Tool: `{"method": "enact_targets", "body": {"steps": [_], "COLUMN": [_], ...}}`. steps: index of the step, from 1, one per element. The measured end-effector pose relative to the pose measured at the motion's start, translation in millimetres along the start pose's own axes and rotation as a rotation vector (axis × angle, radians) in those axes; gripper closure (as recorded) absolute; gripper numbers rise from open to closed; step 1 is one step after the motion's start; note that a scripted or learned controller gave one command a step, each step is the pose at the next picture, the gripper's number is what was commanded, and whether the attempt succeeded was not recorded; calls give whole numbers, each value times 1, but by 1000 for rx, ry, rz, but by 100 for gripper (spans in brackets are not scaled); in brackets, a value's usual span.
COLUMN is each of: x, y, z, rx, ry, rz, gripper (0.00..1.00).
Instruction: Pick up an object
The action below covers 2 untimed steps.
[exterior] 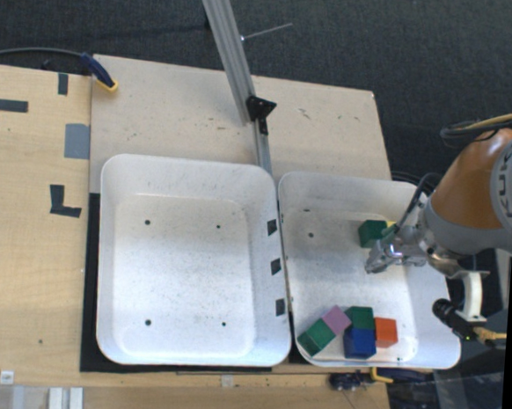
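My gripper [381,258] hangs over the right bin [326,205], near its right side, with the grey and orange arm coming in from the right. A green block [371,231] lies just up and left of the fingertips, close to them, with a sliver of yellow beside it. At the bin's front edge sits a cluster of blocks: a green one [317,336], a pink one [336,319], a dark green one [359,317], a blue one [360,341] and an orange one [385,331]. Nothing shows between the fingertips.
The left bin [181,264] sits beside the right one, their rims touching. A slanted metal rail [236,61] with a black clamp runs down from the top to the bins' shared edge. Tan bench surface lies to the left.
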<state>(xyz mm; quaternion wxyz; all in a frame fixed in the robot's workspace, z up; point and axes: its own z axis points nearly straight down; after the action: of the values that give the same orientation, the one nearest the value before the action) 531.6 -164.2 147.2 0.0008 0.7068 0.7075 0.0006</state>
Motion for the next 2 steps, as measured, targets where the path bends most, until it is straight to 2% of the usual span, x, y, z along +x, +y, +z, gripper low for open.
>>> {"method": "enact_targets", "body": {"steps": [2], "x": [-6], "y": [-5], "z": [-93], "rx": [-2], "ry": [-2], "rz": [1], "gripper": [100]}}
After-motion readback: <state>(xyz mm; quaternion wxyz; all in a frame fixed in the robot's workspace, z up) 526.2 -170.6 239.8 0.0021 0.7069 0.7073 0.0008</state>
